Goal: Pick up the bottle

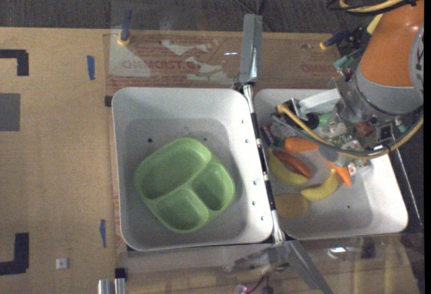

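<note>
A white, elongated thing that looks like the bottle (pixel 315 105) lies at the back of the right bin (pixel 377 218), its right end hidden under the arm. The grey arm with its orange band (pixel 394 50) hangs over that bin's back right corner. My gripper (pixel 353 134) sits low under the wrist, just right of the bottle and above the pile of toy food, amid cables and clutter that hide its tips. I see nothing held in it.
A green divided plate (pixel 185 185) lies in the left bin (pixel 128 111). In the right bin lie a carrot (pixel 301 145), a red-orange piece (pixel 293 162), a banana (pixel 318 189), a brown round piece (pixel 291 205) and a small orange bit (pixel 342 173).
</note>
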Motion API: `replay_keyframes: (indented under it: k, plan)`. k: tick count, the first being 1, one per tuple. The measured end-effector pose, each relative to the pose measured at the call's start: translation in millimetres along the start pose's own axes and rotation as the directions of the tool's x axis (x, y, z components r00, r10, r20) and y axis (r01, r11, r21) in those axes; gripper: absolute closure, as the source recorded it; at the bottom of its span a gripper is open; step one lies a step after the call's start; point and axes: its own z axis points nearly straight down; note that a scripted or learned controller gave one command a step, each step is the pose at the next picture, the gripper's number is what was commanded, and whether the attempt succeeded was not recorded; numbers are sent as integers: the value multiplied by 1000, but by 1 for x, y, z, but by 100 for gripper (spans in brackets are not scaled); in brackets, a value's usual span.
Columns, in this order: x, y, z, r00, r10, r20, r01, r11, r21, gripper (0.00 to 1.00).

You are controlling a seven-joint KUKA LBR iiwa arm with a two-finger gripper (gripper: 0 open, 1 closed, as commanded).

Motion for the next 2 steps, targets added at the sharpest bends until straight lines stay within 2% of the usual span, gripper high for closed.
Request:
replay_keyframes:
  k: [1,2]
  plan:
    - [10,-47,91,993,-121,0,121,993,0,100]
    - [-28,14,69,975,-221,-1,221,975,0,100]
